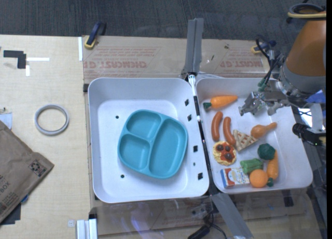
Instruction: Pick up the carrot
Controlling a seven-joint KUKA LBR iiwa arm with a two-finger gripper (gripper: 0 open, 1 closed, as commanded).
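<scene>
Nearest the camera, I noted an orange (258, 179) at the right bin's (306, 173) front edge. I found the carrot (222, 101) lying near that bin's back left corner. I observed the gripper (257, 103) just right of it, its fingers spread, gripping nothing. I logged a blue plate (152, 143) in the left bin (104, 129)

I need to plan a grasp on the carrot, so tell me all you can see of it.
The carrot is a small toy, seemingly plastic: a smooth orange tapered body with a green stub at its left end. It lies flat, almost level across the picture with its tip pointing right and slightly up, near the back left of the right bin. It lies apart from the sausages below it. The gripper is just right of its tip, apparently not touching it.
</scene>
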